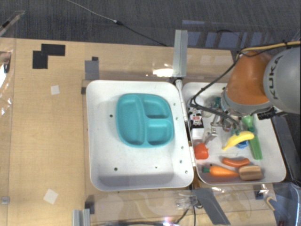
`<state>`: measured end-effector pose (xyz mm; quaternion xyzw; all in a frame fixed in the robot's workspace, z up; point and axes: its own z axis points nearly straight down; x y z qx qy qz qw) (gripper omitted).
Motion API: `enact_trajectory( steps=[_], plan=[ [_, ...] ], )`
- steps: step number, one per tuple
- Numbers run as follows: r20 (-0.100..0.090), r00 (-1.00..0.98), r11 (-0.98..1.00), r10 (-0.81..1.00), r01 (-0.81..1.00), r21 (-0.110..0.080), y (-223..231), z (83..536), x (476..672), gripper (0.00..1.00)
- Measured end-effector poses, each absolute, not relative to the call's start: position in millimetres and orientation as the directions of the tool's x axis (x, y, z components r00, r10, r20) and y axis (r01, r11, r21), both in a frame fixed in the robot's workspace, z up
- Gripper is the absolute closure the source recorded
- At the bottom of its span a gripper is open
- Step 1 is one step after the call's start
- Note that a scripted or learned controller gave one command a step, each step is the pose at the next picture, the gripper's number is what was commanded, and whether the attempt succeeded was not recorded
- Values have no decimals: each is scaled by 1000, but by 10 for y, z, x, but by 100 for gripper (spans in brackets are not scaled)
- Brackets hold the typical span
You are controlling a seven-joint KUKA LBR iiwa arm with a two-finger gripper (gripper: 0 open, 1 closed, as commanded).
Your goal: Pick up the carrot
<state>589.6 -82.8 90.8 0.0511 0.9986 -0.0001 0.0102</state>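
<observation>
Carrot (pixel 223 171) lies untouched at near edge of right bin (pixel 277 166), between red tomato (pixel 201 151) and bread roll (pixel 250 173). Hand (pixel 214 128) hovers above, nothing between fingers; I cannot tell its opening. Descent, grasp, lift all remain.

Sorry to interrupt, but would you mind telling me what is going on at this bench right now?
The grey-and-orange arm reaches in from the right, and its pincer is low in the right bin, among toy foods. The carrot it is meant to pick up lies untouched near the bin's front edge, beside a sausage and a brown bread-like piece. A banana and a red piece lie closer to the pincer. The left bin holds a teal divided plate.
</observation>
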Motion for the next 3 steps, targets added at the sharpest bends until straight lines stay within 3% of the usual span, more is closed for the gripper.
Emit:
enact_trajectory(
  steps=[1, 2, 3],
  plan=[
    [-19, -992, 993, 121, 121, -1, -1180, 910, 5015, 0],
    [-15, -900, 901, 435, 435, 4, -1561, 892, 5770, 0],
    [-40, -923, 924, 382, 382, -5, -1045, 953, 5326, 0]
  ],
)
